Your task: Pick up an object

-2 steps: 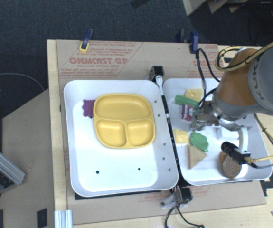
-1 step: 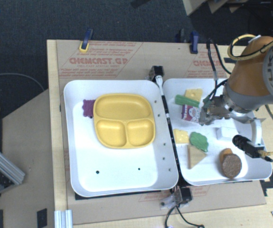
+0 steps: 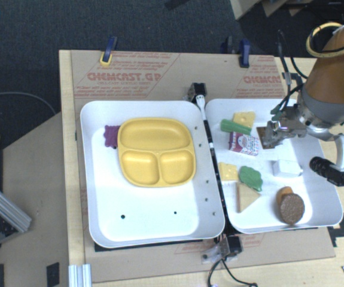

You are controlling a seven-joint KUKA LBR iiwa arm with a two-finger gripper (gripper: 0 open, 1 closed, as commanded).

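Claw [image 3: 271, 134] low in right bin [image 3: 333, 217], just right of the red-white packet [image 3: 244, 143]; can't tell if it's open or closed. Items crowded here, so it could nudge the packet or pinch two

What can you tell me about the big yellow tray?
The yellow tray is a smooth, plastic-looking plate with rounded corners. It has three hollows: one long one across the far side and two smaller ones side by side at the near side. All three look bare. It lies flat in the left bin, toward the far end. A small purple thing peeks out from its left edge, touching it or tucked partly under; I cannot tell which. Nothing else touches it.
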